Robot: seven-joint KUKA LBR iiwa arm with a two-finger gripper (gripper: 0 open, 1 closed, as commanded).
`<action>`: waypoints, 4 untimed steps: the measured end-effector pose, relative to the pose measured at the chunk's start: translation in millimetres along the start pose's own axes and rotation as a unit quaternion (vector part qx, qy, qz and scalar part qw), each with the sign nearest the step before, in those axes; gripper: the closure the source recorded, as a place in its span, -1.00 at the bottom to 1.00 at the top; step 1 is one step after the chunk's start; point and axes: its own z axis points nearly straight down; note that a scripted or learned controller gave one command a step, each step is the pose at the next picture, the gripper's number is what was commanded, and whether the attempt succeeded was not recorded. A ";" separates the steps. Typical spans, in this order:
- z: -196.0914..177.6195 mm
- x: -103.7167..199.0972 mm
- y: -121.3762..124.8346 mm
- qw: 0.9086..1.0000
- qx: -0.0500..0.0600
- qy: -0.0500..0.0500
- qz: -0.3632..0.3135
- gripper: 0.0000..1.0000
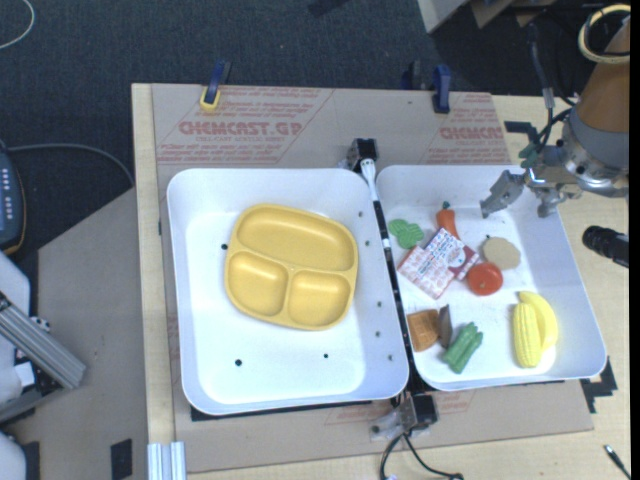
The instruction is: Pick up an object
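Hovering over the right bin (572,258), gripper (522,194) with fingers spread, nothing between them — carrot (447,219) at its eight o'clock, tomato (485,279) near six.

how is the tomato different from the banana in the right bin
The tomato is red, round and small; the banana is yellow, long and clearly bigger. The tomato sits near the bin's middle, touching the red-and-white packet, while the banana lies near the bin's right wall, lengthwise toward its front edge, apart from other items. Both are toy foods lying loose in the right bin, neither between the gripper's fingers.
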 end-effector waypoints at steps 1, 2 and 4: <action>-7.6 0.1 3.0 1.000 -0.007 -0.001 -0.001 -1.00; 39.3 0.6 -5.4 1.000 -0.004 0.000 -0.001 -1.00; 110.8 -10.4 -3.5 1.000 -0.011 -0.003 -0.001 -1.00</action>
